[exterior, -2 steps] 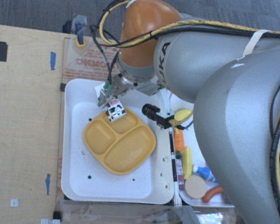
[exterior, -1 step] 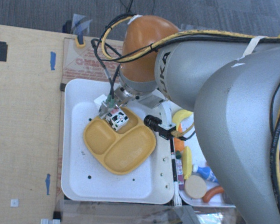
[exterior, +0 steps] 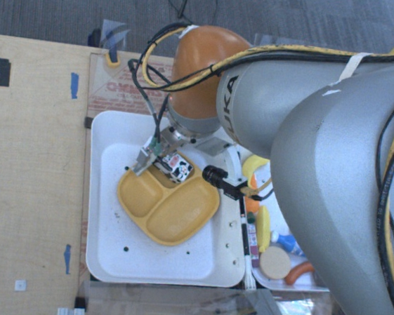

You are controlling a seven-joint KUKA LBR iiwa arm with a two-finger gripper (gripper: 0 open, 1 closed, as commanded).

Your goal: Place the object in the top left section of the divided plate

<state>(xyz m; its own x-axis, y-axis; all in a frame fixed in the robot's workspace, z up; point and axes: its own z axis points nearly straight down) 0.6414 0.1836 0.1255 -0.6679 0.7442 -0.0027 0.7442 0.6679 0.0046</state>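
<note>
While the tool [exterior: 149, 156] hovers at the yellow divided plate [exterior: 170, 210], a small printed object [exterior: 175, 166] sits at the plate's upper rim; tool state unclear, so it may slip outside into the white bin [exterior: 102, 248].

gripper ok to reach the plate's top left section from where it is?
Probably yes. The gripper hangs right at the upper left edge of the yellow divided plate in the left bin, and the small sections beneath look bare, with nothing between.

The grey arm [exterior: 313, 131] reaches in from the right, its pincer [exterior: 147, 158] angled down-left.
</note>
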